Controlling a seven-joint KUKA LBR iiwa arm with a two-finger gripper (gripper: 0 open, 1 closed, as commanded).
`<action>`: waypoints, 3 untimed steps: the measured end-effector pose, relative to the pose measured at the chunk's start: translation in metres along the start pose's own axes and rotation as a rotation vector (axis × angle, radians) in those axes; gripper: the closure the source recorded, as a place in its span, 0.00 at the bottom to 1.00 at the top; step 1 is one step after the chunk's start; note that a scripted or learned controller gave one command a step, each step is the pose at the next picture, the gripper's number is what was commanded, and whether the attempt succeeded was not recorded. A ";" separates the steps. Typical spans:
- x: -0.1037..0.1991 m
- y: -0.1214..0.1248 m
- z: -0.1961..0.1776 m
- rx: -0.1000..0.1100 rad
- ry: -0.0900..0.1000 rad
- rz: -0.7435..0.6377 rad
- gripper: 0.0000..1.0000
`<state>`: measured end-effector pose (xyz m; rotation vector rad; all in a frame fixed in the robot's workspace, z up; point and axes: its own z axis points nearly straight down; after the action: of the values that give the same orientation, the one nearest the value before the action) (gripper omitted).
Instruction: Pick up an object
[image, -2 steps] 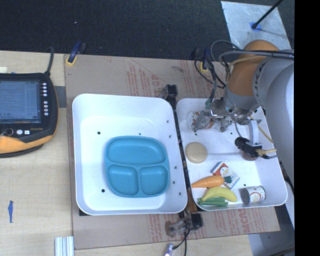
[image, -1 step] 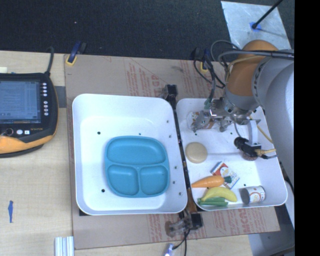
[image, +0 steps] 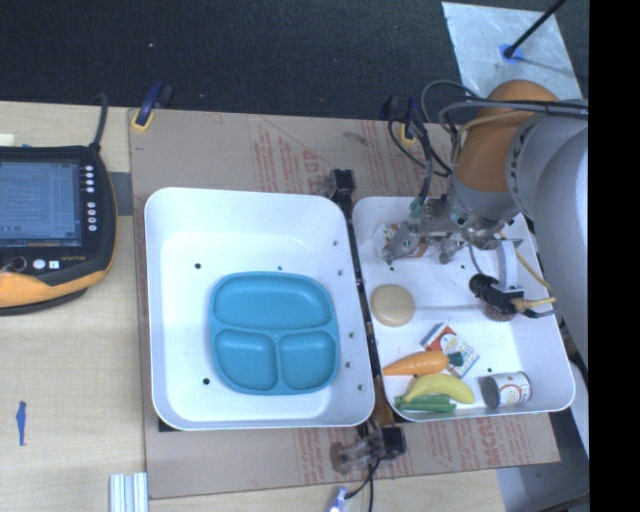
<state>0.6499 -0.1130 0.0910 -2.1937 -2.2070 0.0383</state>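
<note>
Gripper (image: 400, 243): low over the far end of the right bin (image: 548, 405), finger state cannot be told | nearest object: round tan piece (image: 392, 304), just nearward of the gripper | carrot (image: 416, 364) further nearward, lying crosswise

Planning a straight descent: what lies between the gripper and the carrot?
In the camera view, the round tan piece lies between the gripper and the carrot, on the right bin floor.

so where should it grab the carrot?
Judging from its pose, grip the carrot across its thick mid-body, coming straight down. It lies flat, tip pointing left, and the banana crowds its lower side, so set the fingers carefully there.
</note>
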 end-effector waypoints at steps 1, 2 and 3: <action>0.000 0.000 0.000 0.000 -0.001 -0.001 0.00; 0.002 0.000 0.000 0.000 -0.005 0.002 0.00; 0.003 0.000 0.000 0.000 -0.007 0.003 0.00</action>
<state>0.6494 -0.1098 0.0912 -2.2004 -2.2072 0.0457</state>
